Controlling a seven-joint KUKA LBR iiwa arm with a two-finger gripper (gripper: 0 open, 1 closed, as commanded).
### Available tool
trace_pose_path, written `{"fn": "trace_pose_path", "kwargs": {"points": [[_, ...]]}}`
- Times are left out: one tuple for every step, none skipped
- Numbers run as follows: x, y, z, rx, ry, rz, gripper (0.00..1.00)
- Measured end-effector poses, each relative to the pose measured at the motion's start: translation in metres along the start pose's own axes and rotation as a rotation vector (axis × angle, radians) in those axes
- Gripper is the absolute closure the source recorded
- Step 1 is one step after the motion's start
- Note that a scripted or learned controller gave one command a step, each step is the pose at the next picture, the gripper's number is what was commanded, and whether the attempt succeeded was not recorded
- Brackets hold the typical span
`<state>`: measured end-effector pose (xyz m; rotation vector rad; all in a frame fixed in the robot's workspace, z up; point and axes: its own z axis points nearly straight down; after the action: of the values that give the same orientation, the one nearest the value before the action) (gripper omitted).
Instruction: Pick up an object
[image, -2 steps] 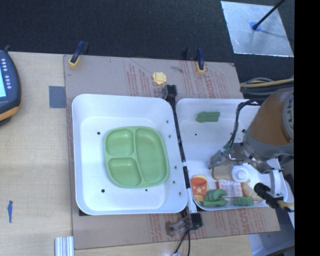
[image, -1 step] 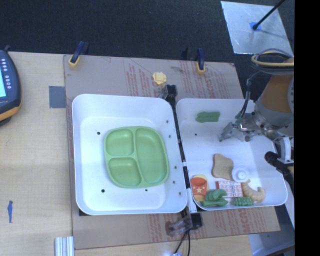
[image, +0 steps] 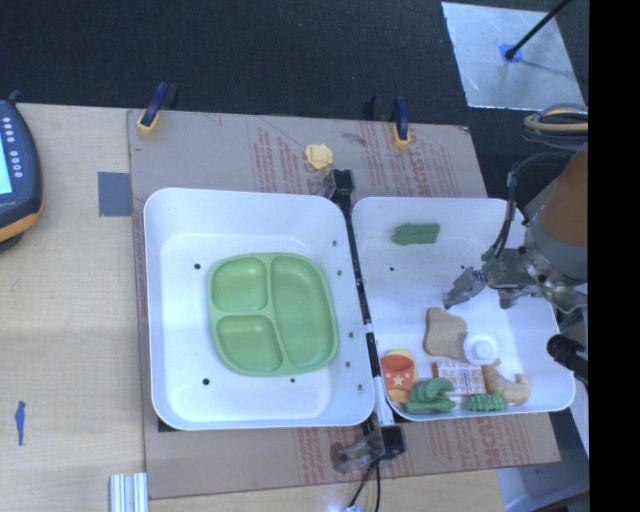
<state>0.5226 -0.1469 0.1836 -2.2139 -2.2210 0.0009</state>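
In the right bin (image: 455, 215), several small objects lie along the near edge: a tan bread-shaped piece (image: 444, 333), a white-capped bottle (image: 482, 350), a red and yellow can (image: 398, 372), a printed packet (image: 460, 377), green toy vegetables (image: 432, 395) and a tan curved piece (image: 512, 388). A flat green piece (image: 415, 234) lies alone near the bin's far side. My gripper (image: 485, 293) hovers over the bin's right half, just above and right of the tan piece. It is open, with nothing between its fingers (image: 461, 290).
The left bin (image: 170, 300) holds a green divided plate (image: 272, 312). A yellow scrap (image: 319, 156) lies on the cardboard behind the bins, between blue clamps. A control pendant (image: 15, 170) sits at the bench's far left.
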Motion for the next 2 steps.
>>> {"fn": "trace_pose_path", "kwargs": {"points": [[0.019,-0.028,0.095,0.007,0.000,-0.002,0.00],[0.035,0.042,0.091,-0.008,-0.003,-0.005,0.00]]}}
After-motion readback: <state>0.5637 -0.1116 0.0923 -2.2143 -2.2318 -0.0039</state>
